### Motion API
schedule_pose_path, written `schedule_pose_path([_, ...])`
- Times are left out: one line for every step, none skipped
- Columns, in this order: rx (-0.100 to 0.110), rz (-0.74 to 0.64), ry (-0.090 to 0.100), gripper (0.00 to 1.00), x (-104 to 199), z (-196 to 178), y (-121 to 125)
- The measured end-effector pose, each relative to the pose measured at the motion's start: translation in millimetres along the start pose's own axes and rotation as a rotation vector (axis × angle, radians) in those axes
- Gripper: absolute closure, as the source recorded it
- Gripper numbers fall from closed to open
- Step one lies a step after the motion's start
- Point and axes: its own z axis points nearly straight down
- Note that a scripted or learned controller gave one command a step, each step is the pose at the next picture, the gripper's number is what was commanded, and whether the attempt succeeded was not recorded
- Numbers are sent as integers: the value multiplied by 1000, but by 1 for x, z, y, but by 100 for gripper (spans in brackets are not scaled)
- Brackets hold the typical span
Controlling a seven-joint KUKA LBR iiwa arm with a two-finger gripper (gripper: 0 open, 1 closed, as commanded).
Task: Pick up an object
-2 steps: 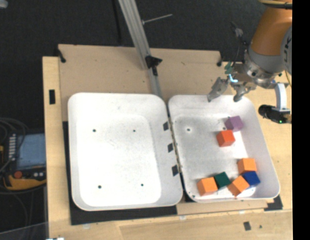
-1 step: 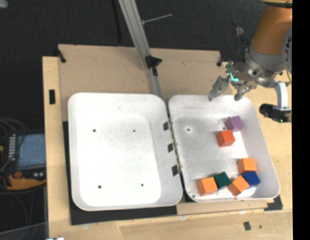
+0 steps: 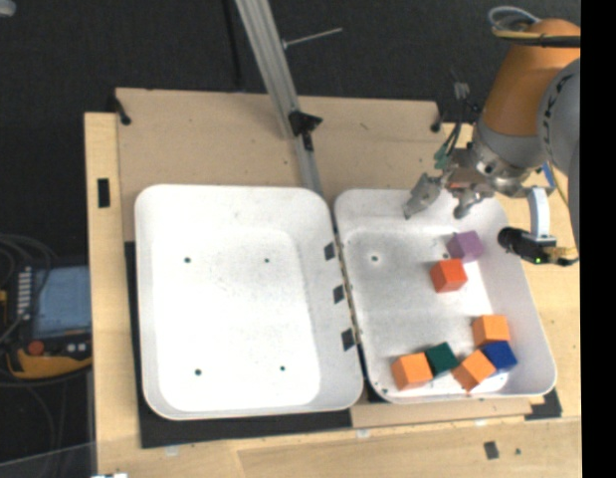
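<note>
Nearest me, small orange cube [image 3: 412, 368] lies at six o'clock in right white bin [image 3: 387, 237]; grey two-finger gripper [image 3: 442, 205] hangs spread, empty, at twelve. No writing is legible.

Blue box [image 3: 64, 302] left of bench [image 3: 238, 127]

Beneath my end effector [image 3: 443, 200] lay bare bin floor; the purple block [image 3: 466, 244] and red block [image 3: 448, 275] crowded just below-right.

My gripper [image 3: 445, 198] is hanging open over the right bin [image 3: 387, 297]'s far edge, holding nothing. Purple block [image 3: 466, 244] and red block [image 3: 448, 275] are lying nearby.
</note>
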Motion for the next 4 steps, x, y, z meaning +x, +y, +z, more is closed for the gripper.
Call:
schedule_pose_path([0, 2, 1, 0, 4, 59, -7])
schedule_pose_path([-3, 5, -1, 0, 3, 99, -7])
schedule_pose_path([-11, 8, 0, 100, 2, 85, -5])
schedule_pose_path([-13, 2, 2, 100, 9, 25, -10])
